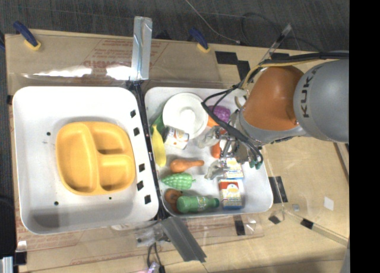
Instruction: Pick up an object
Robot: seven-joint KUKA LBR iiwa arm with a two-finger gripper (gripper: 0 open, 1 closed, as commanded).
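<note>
I have 2 white bins under the camera: the left bin [35,147] holds a yellow divided tray [95,156], and the right bin [267,197] is crowded with small items. The arm [297,102] reaches in from the right, with its orange band over the right bin's upper right part, and the gripper [221,162] is low among the clutter near the bin's middle. I cannot tell whether its fingers are apart or together; cables and glare muddle that spot. Candidates for the pick sit close around it: a white bowl [185,114], a yellow banana [158,147], a green bottle [197,203], a green corn-like toy [178,181], an orange carrot [186,164], and a small carton [230,193] just below the gripper. My worry is crowding: the fingers may straddle 2 items or land on the carton's edge and slip off. The arm's grey shell reads "KU", and the carton's print is too small to read.
</note>
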